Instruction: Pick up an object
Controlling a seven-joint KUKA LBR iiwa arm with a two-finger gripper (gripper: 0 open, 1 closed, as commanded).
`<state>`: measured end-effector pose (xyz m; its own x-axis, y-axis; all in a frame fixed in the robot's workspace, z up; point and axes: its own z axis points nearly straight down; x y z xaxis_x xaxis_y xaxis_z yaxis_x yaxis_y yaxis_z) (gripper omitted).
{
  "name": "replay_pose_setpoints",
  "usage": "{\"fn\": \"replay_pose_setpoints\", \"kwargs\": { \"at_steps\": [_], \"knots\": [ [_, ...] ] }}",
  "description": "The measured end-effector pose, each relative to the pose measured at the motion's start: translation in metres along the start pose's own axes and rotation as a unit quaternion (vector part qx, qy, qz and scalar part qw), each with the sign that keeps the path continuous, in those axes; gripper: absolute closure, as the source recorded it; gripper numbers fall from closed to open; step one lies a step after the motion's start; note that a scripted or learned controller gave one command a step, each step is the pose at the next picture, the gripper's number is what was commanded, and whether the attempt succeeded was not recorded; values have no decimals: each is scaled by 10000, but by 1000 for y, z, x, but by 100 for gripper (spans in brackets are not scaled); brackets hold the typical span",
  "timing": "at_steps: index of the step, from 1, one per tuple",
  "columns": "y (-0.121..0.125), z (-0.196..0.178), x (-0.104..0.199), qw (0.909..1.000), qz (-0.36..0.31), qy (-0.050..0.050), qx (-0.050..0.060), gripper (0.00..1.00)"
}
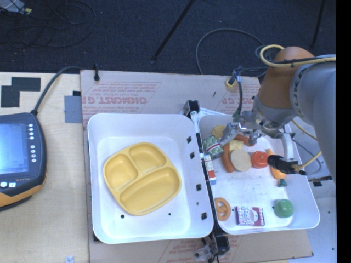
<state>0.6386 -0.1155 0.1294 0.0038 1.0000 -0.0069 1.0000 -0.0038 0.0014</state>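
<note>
At the far left of the desk [55, 212] lies a control pendant [19, 155] with a lit screen. The left white bin [98, 201] holds a yellow divided plate [142, 177], lying flat near its middle. The right white bin [304, 215] is just beside it and holds many small things: a green packet [212, 145] and a brown sausage [226, 159] near the dividing wall, a pretzel [222, 208] and a pink carton [249, 216] at the front edge, a pale round slice [240, 160] touching a red tomato [259, 159], an orange piece [277, 169], and a green ball [283, 207] at the front right. The hand [241, 131] hangs over the back of this bin, above the yellow pieces [222, 131]. I cannot tell whether it is released or clenched, and no thing is seen between its fingers.
</note>
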Motion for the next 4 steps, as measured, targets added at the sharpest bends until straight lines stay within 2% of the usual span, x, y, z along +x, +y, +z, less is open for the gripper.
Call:
{"fn": "replay_pose_setpoints", "kwargs": {
  "at_steps": [1, 2, 3, 4],
  "knots": [
    [5, -15, -39, 10000, -10, 25, 21, 0],
    [-16, 40, -4, 10000, 9, -75, -63, 0],
    [-10, 40, 4, 10000, 15, -29, 1, 0],
    [-39, 40, 6, 10000, 34, -49, -18, 0]
  ]
}}
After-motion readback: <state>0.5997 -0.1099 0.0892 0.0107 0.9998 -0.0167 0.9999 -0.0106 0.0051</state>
